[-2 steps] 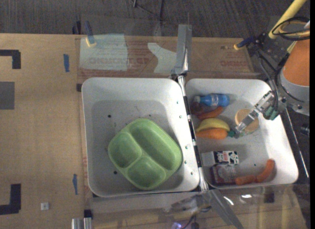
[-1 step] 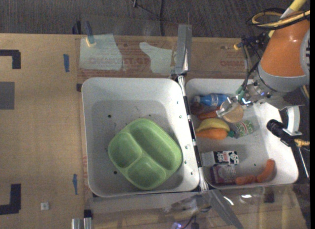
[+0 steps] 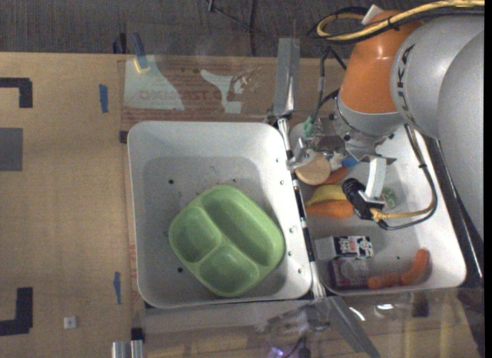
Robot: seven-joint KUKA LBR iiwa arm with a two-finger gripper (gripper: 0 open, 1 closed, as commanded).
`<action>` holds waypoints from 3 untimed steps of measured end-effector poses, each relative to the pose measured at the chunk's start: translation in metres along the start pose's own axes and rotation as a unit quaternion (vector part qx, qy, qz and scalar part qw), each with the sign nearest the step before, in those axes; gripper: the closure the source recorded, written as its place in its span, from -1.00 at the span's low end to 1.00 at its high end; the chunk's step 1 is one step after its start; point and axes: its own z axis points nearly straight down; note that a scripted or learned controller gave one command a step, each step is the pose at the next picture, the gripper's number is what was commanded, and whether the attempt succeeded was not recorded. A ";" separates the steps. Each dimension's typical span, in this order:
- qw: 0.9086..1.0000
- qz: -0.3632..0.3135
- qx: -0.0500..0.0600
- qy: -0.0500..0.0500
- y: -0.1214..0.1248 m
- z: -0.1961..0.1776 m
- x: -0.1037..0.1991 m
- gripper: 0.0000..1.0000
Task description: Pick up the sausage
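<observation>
- The gripper (image 3: 332,166) hangs low over the right bin (image 3: 450,260); whether it is wide or narrow cannot be told.
- The sausage (image 3: 401,273) lies well apart from it, along the bin's near wall, beside a small carton (image 3: 354,247).

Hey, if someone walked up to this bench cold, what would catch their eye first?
Probably the green divided plate lying alone in the left bin. Next, the big grey arm with its orange band reaching down over the right bin, where an orange sausage lies near the bottom edge beside a small carton.
</observation>
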 end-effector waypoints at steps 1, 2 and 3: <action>0.942 -0.335 0.000 0.001 -0.058 -0.001 0.003 1.00; 0.851 -0.524 -0.003 0.000 -0.050 -0.018 0.030 1.00; 0.735 -0.678 -0.004 -0.001 0.000 0.069 0.148 1.00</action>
